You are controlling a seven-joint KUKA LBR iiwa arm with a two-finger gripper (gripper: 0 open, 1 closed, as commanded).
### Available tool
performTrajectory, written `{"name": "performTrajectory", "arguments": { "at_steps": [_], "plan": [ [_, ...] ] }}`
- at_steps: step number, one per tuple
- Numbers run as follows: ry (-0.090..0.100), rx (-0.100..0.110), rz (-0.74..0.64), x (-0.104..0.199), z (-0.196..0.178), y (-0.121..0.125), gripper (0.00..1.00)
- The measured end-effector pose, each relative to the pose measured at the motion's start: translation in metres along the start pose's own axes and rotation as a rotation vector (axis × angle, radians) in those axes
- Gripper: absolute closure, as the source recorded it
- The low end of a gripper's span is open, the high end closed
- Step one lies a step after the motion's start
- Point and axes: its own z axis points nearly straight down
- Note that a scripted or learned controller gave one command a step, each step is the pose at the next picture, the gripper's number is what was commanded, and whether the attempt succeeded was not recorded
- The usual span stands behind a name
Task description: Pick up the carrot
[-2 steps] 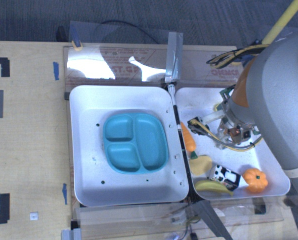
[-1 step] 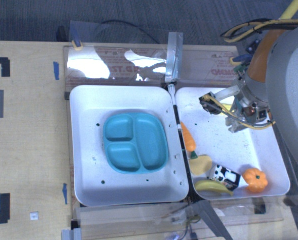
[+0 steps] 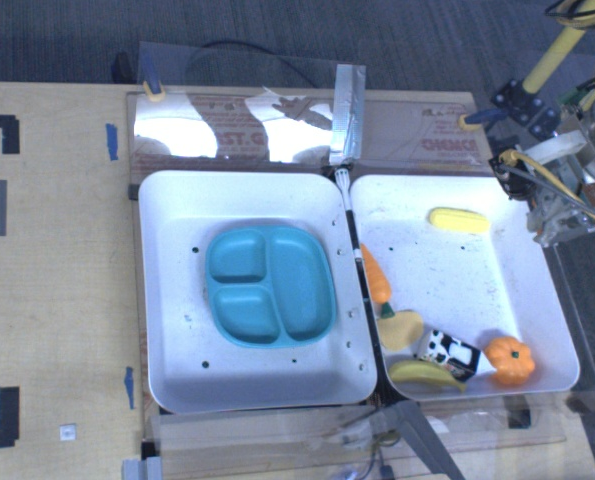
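Observation:
The carrot [image 3: 375,276] is a small orange piece with a green end. It lies against the left wall of the right bin [image 3: 537,268], pointing down along the divider. My gripper [image 3: 560,218] hangs at the right bin's upper right edge, far to the right of the carrot and apart from it. Cables and brackets crowd around the gripper.
The right bin also holds a yellow block [image 3: 458,220] at the back, and along the front a pale pear-like piece [image 3: 402,330], a banana [image 3: 424,373], a black-and-white toy [image 3: 449,353] and an orange pumpkin [image 3: 509,360]. A blue divided plate [image 3: 272,284] sits in the left bin [image 3: 167,268].

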Motion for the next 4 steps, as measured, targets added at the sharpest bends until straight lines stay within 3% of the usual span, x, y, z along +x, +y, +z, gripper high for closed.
{"name": "performTrajectory", "arguments": {
  "at_steps": [1, 2, 3, 4],
  "plan": [
    [-0.006, 0.003, -0.003, 0.033, 0.243, 0.046, 1.0],
    [-0.005, 0.002, -0.005, 0.075, 0.245, 0.006, 1.0],
    [0.001, 0.001, -0.007, 0.061, -0.008, -0.005, 1.0],
    [-0.001, -0.001, -0.015, 0.035, -0.108, 0.049, 1.0]
  ]
}}
